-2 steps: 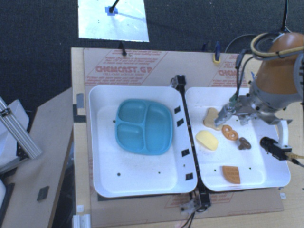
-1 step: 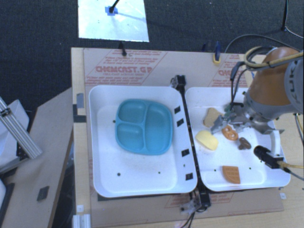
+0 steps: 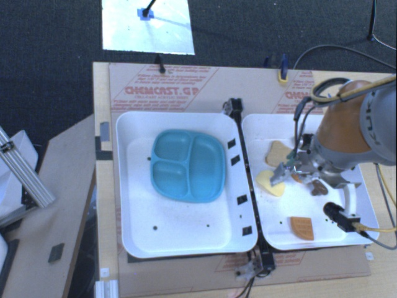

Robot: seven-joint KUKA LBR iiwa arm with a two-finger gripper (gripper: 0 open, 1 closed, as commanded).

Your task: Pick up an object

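Note:
My gripper (image 3: 288,171) is low in the right bin (image 3: 370,211), near its left middle. Touching its left side lies a pale yellow piece (image 3: 270,184). A tan piece (image 3: 277,152) rests just behind it. Just right of the gripper sits a small brown object (image 3: 319,189), partly hidden by the wrist. An orange square cracker (image 3: 302,228) is at the bin's front, apart from the gripper. Nothing is visibly held.
The left bin (image 3: 139,228) holds a blue divided plate (image 3: 188,166) in its middle. A black divider strip (image 3: 243,166) runs between the bins. The arm (image 3: 347,129) covers the right bin's back right part.

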